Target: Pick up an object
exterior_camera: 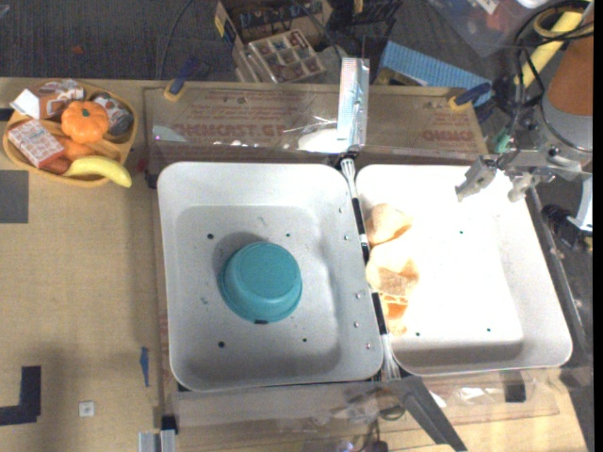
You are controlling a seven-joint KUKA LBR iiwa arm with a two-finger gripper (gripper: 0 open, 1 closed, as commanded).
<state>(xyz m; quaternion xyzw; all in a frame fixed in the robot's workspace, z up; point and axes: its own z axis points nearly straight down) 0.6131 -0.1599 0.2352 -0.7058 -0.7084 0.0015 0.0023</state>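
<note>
A teal bowl (pixel 262 282) lies upside down in the middle of the left bin (pixel 188 205). Pale orange and tan pieces (pixel 389 264) lie along the left wall of the right bin (pixel 499 281), one near the top (pixel 387 222) and others below it (pixel 394 279). My gripper (pixel 494 181) hangs over the right bin's far right corner, its two fingers spread apart with nothing between them. It is well clear of the tan pieces and far from the bowl.
A basket (pixel 66 130) with a small pumpkin, a banana and boxes sits at the far left. Cardboard walls (pixel 245 121) stand behind both bins. Cables and crates clutter the floor beyond. The arm's body (pixel 565 111) stands at the right edge.
</note>
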